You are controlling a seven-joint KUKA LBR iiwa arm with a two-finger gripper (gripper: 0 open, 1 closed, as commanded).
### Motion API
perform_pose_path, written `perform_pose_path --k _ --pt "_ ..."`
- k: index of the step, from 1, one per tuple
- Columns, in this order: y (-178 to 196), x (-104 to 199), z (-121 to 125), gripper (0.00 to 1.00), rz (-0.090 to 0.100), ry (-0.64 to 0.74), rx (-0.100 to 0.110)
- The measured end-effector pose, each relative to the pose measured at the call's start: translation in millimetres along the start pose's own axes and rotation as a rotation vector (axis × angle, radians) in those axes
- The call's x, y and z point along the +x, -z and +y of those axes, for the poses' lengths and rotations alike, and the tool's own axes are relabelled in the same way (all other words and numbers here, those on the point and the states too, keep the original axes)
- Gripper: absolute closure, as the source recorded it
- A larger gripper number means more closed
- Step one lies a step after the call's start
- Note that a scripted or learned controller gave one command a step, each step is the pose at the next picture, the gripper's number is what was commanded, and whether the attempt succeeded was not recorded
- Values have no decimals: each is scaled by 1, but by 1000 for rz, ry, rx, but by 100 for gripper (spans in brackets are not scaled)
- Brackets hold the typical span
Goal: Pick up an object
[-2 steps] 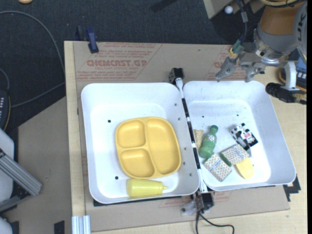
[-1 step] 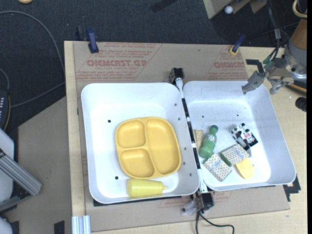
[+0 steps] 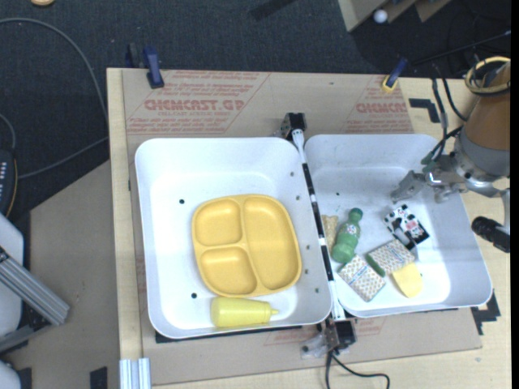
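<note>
The gripper (image 3: 415, 183), spread wide, grips nothing above the right bin (image 3: 454, 298) with 1 green bottle (image 3: 347, 237).

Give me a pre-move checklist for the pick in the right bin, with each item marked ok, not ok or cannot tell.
1. Targets present: ok. The green bottle, black-and-white toy, two patterned packets and yellow piece lie in the right bin.
2. Hand over the right bin: ok, near its back right part.
3. Hand holding nothing: cannot tell; no object shows at it.
4. Finger opening: cannot tell at this angle.
5. Target isolated: not ok. The packets, yellow piece and toy crowd together; the bottle lies beside the divider.
6. Left bin undisturbed: ok. The yellow tray and yellow squeeze bottle sit inside it.
</note>
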State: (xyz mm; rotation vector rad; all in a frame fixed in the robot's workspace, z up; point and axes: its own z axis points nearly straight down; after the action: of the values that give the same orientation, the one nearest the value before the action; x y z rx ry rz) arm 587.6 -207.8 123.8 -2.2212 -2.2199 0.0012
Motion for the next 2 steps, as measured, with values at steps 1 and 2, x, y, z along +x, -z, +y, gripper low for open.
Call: perform_pose_path --k 1,2 --pt "-39 23 -26 0 1 0 1" --pt "-39 -4 -22 0 1 1 -3"
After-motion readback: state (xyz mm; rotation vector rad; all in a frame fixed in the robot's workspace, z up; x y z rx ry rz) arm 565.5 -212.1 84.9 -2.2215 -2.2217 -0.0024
